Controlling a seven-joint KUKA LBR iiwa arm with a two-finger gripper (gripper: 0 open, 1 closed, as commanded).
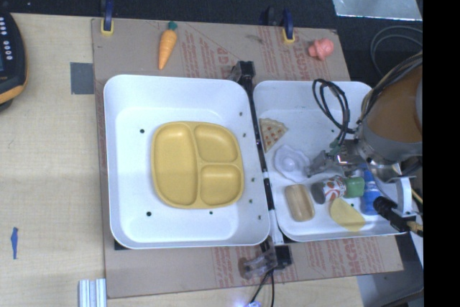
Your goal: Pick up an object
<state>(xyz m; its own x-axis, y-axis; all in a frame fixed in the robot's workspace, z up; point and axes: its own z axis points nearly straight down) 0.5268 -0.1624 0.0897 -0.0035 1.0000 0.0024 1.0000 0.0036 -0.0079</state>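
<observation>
My gripper (325, 170) hangs low over the middle of the right bin (302, 101), reaching in from the arm's grey wrist at the right. Just below it lie a small red and white object (333, 189) and a green block (353, 187). A tan bread-like piece (300, 202) and a yellow wedge (346, 214) rest near the bin's front wall. A blue object (370, 198) sits partly under the arm. To the left of the gripper are a clear cup (287, 161) and a pizza slice (272, 131). Nothing is visibly between the fingers.
The left bin (126, 154) holds a yellow divided plate (197, 163). A toy carrot (167, 45) and a pink object (321, 48) lie on the board behind the bins. A black cable (330, 104) loops over the right bin's back.
</observation>
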